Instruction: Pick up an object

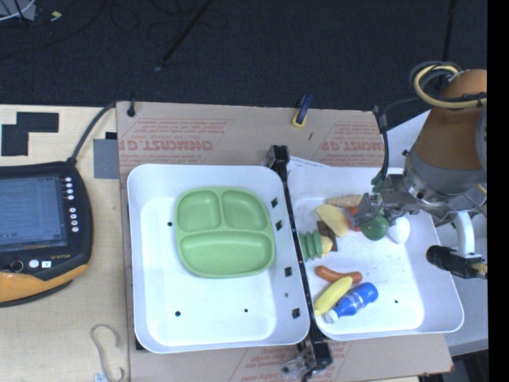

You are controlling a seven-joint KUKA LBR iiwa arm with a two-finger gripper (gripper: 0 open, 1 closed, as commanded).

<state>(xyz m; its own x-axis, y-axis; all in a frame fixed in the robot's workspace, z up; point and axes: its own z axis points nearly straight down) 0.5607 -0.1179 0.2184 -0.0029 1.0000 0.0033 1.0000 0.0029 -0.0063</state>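
One small round green ball (374, 228) – red-tipped – at gripper (371, 216), finger state unclear, right bin (445, 313)

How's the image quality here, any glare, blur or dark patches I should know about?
Camera view: lighting is even and soft over both bins, with mild glare washing out the right bin's white floor; the green divided plate shows crisp edges and faint shadows in its compartments; the gripper and the toys around it look slightly soft and cluttered; the top of the frame is dark.
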